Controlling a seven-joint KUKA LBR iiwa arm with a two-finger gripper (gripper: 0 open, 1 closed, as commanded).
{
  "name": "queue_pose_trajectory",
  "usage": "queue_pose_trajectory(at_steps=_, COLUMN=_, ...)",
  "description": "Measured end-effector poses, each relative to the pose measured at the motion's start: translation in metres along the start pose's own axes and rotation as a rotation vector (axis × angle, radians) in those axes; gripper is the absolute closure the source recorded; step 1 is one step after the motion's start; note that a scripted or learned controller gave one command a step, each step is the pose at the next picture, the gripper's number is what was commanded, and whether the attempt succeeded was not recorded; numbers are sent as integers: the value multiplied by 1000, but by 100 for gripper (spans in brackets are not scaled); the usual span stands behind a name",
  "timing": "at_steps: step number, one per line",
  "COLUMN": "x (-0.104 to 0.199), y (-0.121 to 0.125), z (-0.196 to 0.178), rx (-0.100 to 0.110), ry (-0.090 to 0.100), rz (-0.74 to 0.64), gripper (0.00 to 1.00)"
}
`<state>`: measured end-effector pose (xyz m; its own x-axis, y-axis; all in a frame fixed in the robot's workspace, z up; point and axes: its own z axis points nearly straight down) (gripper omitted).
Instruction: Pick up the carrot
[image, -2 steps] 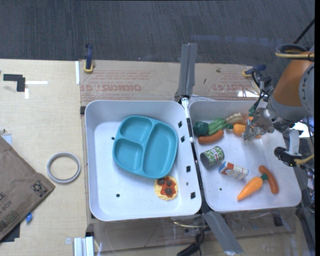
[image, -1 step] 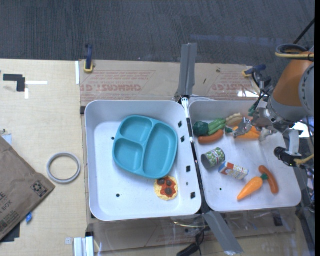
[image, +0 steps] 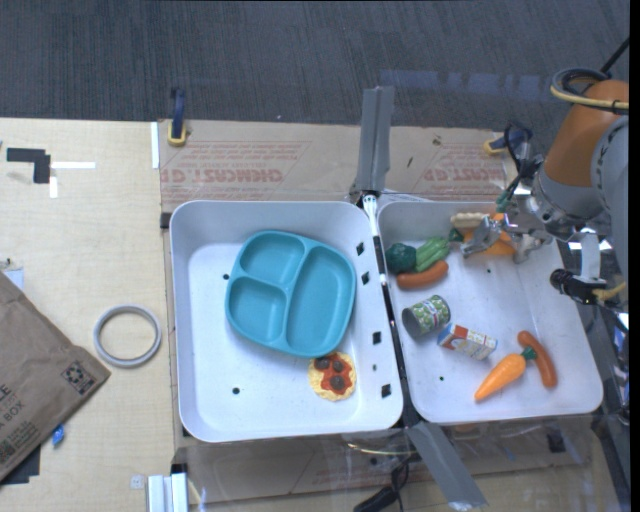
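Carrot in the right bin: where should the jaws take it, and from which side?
Probably the thick middle of the orange tapered carrot, from straight above, jaws set across its long axis. It lies flat and slanted, green top up-right beside a sausage, so avoid that end.

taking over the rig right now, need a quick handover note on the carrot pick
Claw: at the far side of the right bin, above the bin floor; nothing seen between its fingers, and whether it is open or shut cannot be told.
Carrot: lying on the floor of the right bin near its front edge, beside a sausage, well apart from the claw.
Left bin: holds a teal divided plate and a small pizza.
Done: nothing yet; the carrot is ungrasped.
Left: move to the carrot, grasp it, lift.
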<state>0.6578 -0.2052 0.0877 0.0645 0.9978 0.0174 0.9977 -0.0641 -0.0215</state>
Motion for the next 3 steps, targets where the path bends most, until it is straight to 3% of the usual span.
queue_pose_trajectory(at_steps=1, x=0, y=-1, z=-8, rx=4, ry=-3, rz=-4, gripper=100)
queue_pose_trajectory(at_steps=2, x=57, y=-8, z=1, rx=-1, ry=-18, rz=164, gripper=100)
queue_pose_trajectory(at_steps=3, x=57, y=-7, z=1, rx=-8, ry=-19, rz=163, gripper=0)
